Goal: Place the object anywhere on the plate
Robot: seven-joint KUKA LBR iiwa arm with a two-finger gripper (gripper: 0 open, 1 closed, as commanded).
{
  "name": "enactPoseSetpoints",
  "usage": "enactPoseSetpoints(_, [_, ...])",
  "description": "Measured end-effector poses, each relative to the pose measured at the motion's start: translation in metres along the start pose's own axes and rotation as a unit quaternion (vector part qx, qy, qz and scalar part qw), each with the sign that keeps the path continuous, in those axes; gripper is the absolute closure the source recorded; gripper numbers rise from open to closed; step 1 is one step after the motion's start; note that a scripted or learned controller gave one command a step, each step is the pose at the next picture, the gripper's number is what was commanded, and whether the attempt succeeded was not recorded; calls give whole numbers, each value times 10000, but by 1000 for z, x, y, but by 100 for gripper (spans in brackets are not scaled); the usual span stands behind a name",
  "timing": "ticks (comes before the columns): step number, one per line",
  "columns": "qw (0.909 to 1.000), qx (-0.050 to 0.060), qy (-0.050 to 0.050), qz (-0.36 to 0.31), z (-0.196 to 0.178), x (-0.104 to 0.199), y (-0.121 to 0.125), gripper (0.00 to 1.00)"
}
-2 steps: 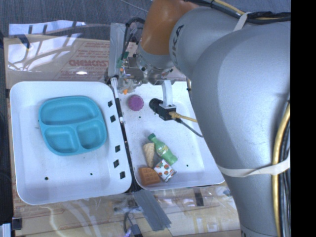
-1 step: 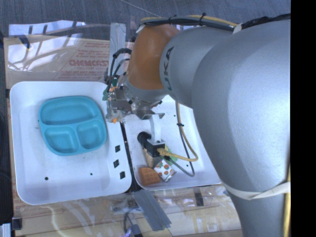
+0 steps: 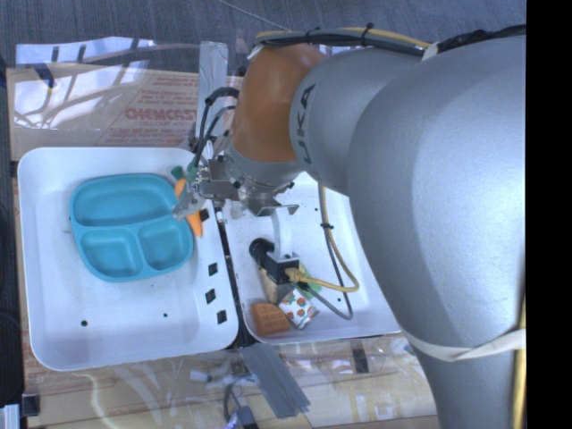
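Gripper [image 3: 190, 197] hovering mid-frame at right edge of blue plate [image 3: 125, 226], fingers pinching orange carrot toy [image 3: 196, 221], green tip showing near top. Plate sitting in left bin [image 3: 54, 329]. Waffle [image 3: 268, 316], patterned block [image 3: 299, 308] lying in right bin [image 3: 375, 315], lower centre.

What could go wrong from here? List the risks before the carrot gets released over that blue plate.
1. The carrot hangs at the right rim of the blue plate, not over a compartment. Released here, it may tip off into the left bin.
2. The gripper sits low beside the plate rim, so a further descent could knock or shift the plate.
3. The loose yellow cable droops over the right bin's toys and might snag one.
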State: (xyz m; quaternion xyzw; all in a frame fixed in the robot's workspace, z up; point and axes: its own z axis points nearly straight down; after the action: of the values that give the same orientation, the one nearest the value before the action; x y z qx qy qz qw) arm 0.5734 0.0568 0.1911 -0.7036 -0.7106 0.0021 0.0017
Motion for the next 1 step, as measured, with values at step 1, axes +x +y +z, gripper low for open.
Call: enactPoseSetpoints(1, [10000,0,0,0,0,0,0,0])
